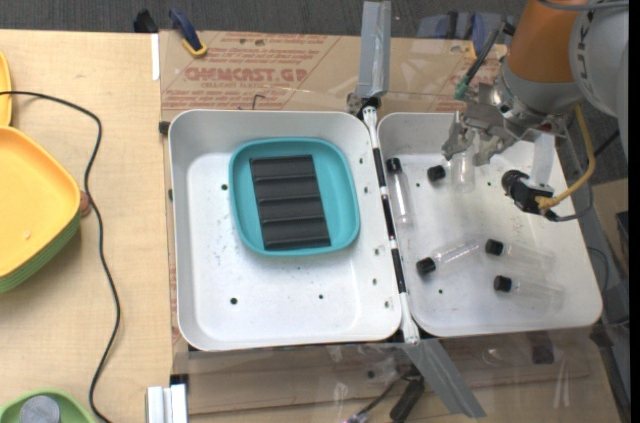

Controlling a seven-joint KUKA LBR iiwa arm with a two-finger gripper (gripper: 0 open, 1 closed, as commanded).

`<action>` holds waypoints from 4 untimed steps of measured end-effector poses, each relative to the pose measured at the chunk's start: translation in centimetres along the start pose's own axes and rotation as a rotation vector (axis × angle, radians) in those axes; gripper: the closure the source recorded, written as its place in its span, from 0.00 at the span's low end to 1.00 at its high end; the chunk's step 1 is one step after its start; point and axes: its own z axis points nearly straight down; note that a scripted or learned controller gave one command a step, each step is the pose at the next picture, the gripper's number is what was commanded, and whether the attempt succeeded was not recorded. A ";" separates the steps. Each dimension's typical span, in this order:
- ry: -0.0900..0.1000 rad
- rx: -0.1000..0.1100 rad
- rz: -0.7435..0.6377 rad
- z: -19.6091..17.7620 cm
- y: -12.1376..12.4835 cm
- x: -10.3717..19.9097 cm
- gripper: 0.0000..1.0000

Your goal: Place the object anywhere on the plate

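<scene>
Wooden bench (80, 331) carries two white bins. Left bin (200, 291) holds a teal plate (243, 201) with a dark ribbed insert. Right bin (570, 296) contains several clear tubes with black caps; one tube (452, 256) lies near its middle. Pincer (470, 151) hangs over the right bin's far side, above an upright tube (462, 173); grip state cannot be determined.

Teal plate (296, 196) with a black ribbed centre, sitting in a white bin (200, 241). Clear tubes (447, 257) with black caps. Orange band (562, 21) on the grey arm. Tan table (80, 71), yellow dishes (30, 211).
</scene>
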 end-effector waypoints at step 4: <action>-0.001 -0.002 0.069 -21.3 -0.6 -13.5 0.00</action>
